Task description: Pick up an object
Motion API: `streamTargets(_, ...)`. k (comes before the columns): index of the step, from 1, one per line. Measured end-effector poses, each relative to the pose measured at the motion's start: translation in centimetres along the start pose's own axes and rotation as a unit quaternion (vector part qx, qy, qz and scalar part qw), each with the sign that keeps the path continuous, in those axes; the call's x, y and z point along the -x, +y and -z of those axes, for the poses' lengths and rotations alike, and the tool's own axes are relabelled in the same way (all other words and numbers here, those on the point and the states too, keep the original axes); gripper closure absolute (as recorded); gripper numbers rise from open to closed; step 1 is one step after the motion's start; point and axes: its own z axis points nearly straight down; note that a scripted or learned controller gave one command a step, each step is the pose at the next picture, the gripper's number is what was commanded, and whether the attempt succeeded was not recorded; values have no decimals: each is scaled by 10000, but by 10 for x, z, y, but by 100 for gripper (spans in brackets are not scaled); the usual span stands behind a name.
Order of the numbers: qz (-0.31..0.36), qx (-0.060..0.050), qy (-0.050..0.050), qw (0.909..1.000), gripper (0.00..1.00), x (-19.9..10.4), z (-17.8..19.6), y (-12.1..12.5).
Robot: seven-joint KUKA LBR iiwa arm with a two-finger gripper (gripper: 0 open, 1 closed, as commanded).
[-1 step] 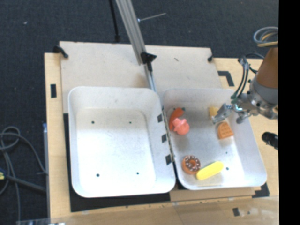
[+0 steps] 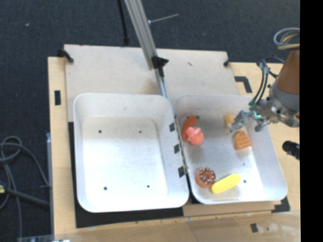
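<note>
Arm [image 2: 288, 79] hovered over right bin [image 2: 267, 185], gripper [image 2: 249, 121] spread open, empty.
Banana [image 2: 225, 183] lay near the front wall beside a donut [image 2: 205, 176], long axis left-right, right end tilted up.

You have open floor across the left bin [image 2: 126, 150], so a descent there meets no object. In the right bin [image 2: 267, 160] the room is tighter: the pink toy [image 2: 192, 133] sits close to the dividing wall, the donut [image 2: 205, 176] and yellow banana [image 2: 225, 183] lie touching near the front wall, and the orange waffle [image 2: 242, 140] lies just under the gripper [image 2: 250, 121]. The bare floor between the pink toy and the waffle gives you a lane. The slanted metal pole [image 2: 144, 32] crosses above the back of the bench.
</note>
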Motion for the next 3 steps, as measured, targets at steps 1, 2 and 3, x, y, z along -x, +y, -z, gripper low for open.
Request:
streamTargets(1, -22, -24, -3, 10000, 0, 10, -52, 4)
streamTargets(2, -36, 36, -45, 10000, 0, 15, -98, 6)
streamTargets(3, -49, 64, -45, 10000, 100, 16, -84, 7)
